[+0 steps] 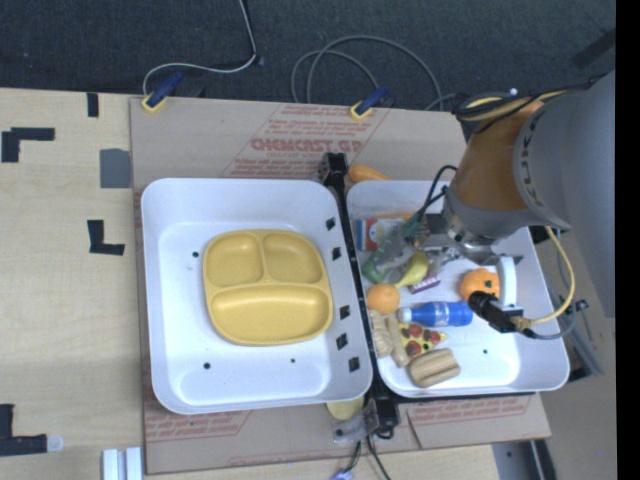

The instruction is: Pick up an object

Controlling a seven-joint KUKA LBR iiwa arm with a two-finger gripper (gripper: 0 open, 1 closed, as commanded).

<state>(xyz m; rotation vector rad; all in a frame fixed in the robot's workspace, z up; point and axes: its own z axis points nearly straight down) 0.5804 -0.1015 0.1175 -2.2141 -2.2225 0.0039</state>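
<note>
Over the right-hand bin, the grey arm with its orange band came in from the right, its wrist low above the cluttered top half of that bin. The claw sat down among the green and yellow items there, and how far it was open could not be told, nor whether it had hold of anything; the wrist and cables covered it.

The things to pick lay all in that right bin. A small orange ball rested near the left wall, just beside a yellow banana-like piece and some green leafy plastic. Below them lay a blue bottle on its side, white cap to the left. Another orange fruit sat to the right, touching a black fitting on the arm's cable. Toward the near edge lay a pizza-slice toy and a tan bread-roll shape, close together. A red-and-white packet lay flat near the top left corner.

In the left bin, a yellow divided plate sat alone in the middle. Both bins rested on a cardboard sheet on the wooden table.
</note>
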